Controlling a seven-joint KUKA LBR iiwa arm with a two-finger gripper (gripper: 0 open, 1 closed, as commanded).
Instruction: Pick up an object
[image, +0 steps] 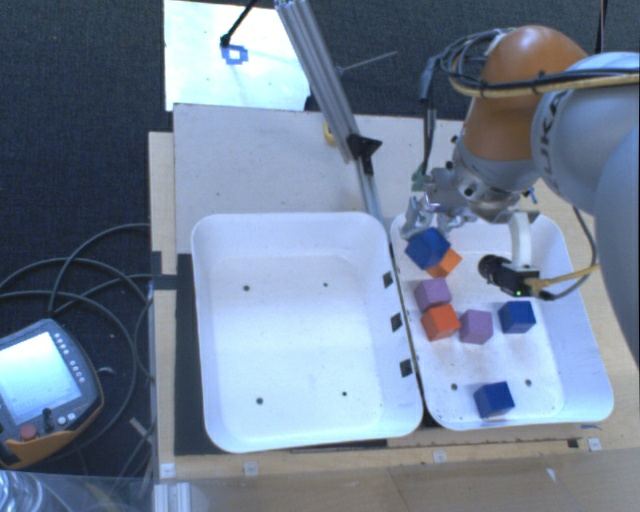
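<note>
In the right bin (585, 395), the gripper (428, 222) hangs at the back-left corner, directly above a blue cube (427, 247) that lies just beneath its tip, touching an orange block (446, 264). Whether the gripper is spread or pinching the cube cannot be told.

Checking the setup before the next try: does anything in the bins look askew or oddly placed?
One thing: a blue cube sits tilted on top of an orange cube at the right bin's far left corner, just under the gripper. The other cubes lie flat and apart.
</note>
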